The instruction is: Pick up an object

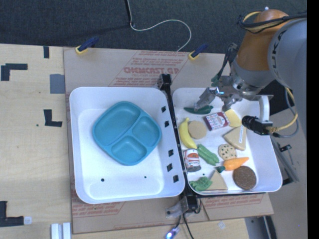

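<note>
While its two-finger gripper (215,99) hangs spread and empty at the toy-filled right white bin's (271,156) twelve o'clock, nothing is picked.

A divided plate (127,132) lies in the left bin (79,148) — the right bin (271,176) beside it holds toy food, a banana (186,133) leftmost.

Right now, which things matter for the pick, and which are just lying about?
For the pick: gripper; right bin items: banana, carrot, round cookie, small can, cheese wedge.
Lying about: blue divided plate, left bin, white cable.
</note>
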Controlling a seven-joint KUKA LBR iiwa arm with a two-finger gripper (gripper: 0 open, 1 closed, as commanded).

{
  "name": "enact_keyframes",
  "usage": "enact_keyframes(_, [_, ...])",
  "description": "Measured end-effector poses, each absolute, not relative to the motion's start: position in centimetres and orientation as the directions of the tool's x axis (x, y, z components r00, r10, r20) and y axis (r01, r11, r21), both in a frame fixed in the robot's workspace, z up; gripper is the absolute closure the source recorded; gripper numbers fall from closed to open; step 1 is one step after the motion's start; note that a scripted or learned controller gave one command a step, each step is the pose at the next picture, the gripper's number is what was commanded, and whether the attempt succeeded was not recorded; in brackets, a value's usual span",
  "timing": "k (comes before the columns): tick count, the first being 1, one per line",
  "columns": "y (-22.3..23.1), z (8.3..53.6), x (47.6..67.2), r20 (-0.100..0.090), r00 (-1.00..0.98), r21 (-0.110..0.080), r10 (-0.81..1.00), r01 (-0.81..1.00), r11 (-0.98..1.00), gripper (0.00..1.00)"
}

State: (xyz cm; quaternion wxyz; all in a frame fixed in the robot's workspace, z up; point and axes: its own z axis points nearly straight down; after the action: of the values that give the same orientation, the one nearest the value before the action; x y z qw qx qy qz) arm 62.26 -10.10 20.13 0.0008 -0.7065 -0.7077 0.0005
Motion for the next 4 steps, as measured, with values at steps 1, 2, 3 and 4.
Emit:
enact_keyframes(1, [-4.7, 18.3, 57.1, 0.002, -0.004, -0.007, 1.0, 1.0, 0.004, 0.0])
enact_keyframes(2, [-4.9, 19.4, 57.4, 0.0, -0.003, -0.003, 1.0, 1.0, 0.003, 1.0])
enact_keyframes(3, [2.4, 18.3, 55.7, 0.002, -0.007, -0.004, 1.0, 1.0, 0.007, 1.0])
enact_keyframes(4, [2.9, 27.4, 53.1, 0.001, -0.003, 0.005, 1.0, 1.0, 0.003, 1.0])
